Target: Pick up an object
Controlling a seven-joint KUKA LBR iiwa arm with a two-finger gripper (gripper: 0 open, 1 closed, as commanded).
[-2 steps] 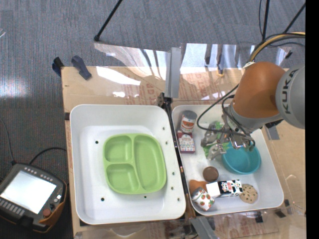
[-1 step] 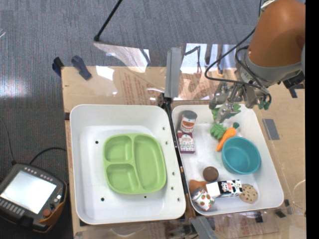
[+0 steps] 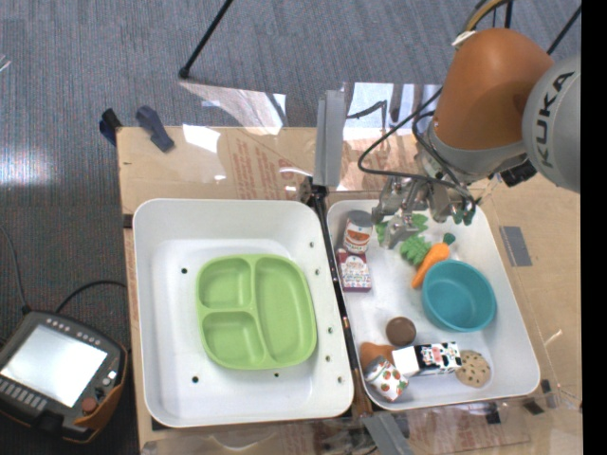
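**Toys crowd the right bin under the gripper**

Toys fill the right bin (image 3: 507,344), and the gripper (image 3: 410,218) hangs over the far end of it. I cannot tell if the gripper is grasping a toy or has let go, because the metal parts blur together there.

Right under the gripper is a green leafy toy (image 3: 414,247). A toy carrot (image 3: 432,260) lies just beside it, with its green top pointing up and its tip touching the blue bowl (image 3: 459,295). To the left stands a small can (image 3: 358,232) with a red label. A little carton (image 3: 356,272) sits just below the can, touching it.

Nearer the front lies a brown ball (image 3: 400,330). Below it is an orange toy (image 3: 374,354), partly hidden by a strawberry box (image 3: 387,378). A black and white cow box (image 3: 429,358) lies next to that, and a cookie (image 3: 472,369) sits at the end of the row.

That makes one bowl, one carrot, one leafy toy, one can, one ball, one cookie, one orange toy and three boxes.

The left bin (image 3: 156,292) has one green plate (image 3: 256,311) with three parts. A grey tablet (image 3: 52,373) lies on the floor to the left. The big orange arm (image 3: 488,88) covers the far right corner.
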